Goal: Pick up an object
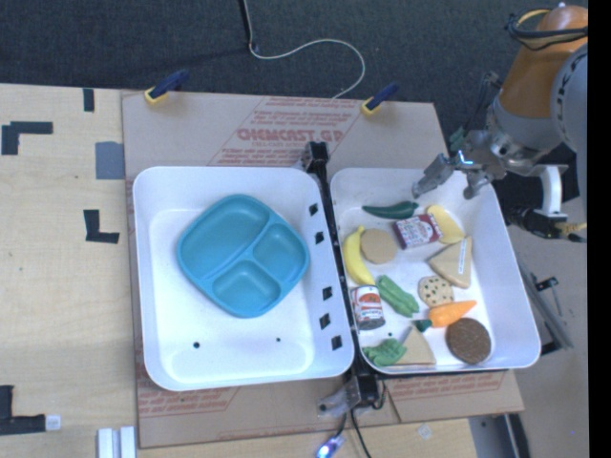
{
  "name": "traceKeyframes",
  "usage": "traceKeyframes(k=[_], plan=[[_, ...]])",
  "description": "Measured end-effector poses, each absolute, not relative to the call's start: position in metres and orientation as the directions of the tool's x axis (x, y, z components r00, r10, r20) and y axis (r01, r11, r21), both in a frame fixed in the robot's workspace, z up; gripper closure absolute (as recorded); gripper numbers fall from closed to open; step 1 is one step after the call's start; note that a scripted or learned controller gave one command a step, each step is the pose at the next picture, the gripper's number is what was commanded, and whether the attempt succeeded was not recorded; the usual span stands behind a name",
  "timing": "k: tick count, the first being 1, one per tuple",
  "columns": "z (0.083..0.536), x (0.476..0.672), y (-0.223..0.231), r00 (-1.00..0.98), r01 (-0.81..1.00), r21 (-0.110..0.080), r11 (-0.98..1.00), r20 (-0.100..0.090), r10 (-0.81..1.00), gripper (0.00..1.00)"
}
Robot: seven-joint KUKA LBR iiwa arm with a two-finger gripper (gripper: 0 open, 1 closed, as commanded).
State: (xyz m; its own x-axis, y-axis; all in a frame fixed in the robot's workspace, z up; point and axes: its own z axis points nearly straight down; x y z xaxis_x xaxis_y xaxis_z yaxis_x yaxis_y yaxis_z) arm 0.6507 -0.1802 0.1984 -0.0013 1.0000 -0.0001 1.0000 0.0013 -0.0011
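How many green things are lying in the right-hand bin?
3: a dark green chili near the bin's top, a light green pod in the middle, and a leafy piece at the bottom edge. Others could be hidden underneath.

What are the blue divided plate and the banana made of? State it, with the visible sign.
Blue divided plate: likely moulded plastic, judging by its uniform blue colour, soft sheen and rounded compartment ridges.
Banana: apparently toy plastic or rubber, being evenly yellow, smooth and unblemished, and lying among other play food. Neither is certain.
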Motion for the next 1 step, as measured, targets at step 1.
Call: traceKeyframes(k=[1], plan=[[0.1796,0.6067,-0.1194,-0.005,1.000,-0.006,0.005,0.003,1.000,0.00]])
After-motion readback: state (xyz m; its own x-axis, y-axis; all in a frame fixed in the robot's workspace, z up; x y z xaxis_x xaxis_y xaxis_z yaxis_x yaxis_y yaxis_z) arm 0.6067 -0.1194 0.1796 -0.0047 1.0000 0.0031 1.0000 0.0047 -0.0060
